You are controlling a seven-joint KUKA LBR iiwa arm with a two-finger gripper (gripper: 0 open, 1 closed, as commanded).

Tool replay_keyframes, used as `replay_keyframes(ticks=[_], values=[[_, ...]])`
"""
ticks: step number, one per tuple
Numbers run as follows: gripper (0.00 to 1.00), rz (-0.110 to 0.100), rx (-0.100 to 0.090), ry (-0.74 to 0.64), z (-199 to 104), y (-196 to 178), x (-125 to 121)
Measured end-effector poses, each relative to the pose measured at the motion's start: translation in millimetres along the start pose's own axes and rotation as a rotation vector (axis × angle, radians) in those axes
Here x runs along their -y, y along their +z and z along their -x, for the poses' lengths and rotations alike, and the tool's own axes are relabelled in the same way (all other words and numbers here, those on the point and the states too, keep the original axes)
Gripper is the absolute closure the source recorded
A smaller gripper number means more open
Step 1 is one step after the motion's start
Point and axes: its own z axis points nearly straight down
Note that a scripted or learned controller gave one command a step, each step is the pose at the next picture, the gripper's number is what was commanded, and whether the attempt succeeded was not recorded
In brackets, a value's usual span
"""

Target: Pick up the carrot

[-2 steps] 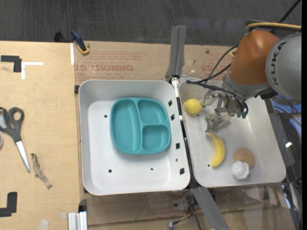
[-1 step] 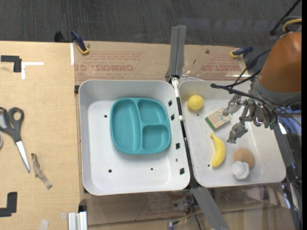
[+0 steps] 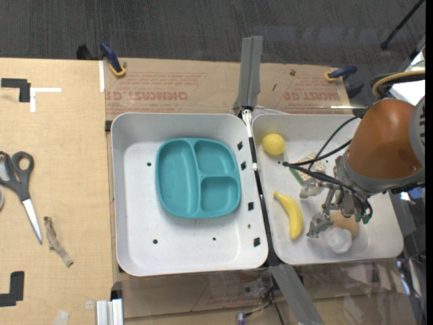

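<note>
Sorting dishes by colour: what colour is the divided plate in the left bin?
Teal, plain with no pattern. The plate shows clearly in the camera view.

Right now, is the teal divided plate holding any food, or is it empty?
Empty. The teal plate lies flat in the left bin, all three compartments bare; the banana and lemon lie in the right bin.

Carrot (image 3: pixel 302 170) (mostly under the arm (image 3: pixel 382 141))
</note>
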Motion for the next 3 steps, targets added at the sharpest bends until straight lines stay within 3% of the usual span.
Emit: replay_keyframes(ticks=[1, 2, 3], values=[[0.0, -0.001, 0.002, 0.2, 16.7, -38.4, 74.4], [0.0, 0.0, 0.0, 0.492, -3.4, -0.5, 52.1], [0.0, -0.001, 0.0, 0.685, 29.6, -4.8, -34.2]])
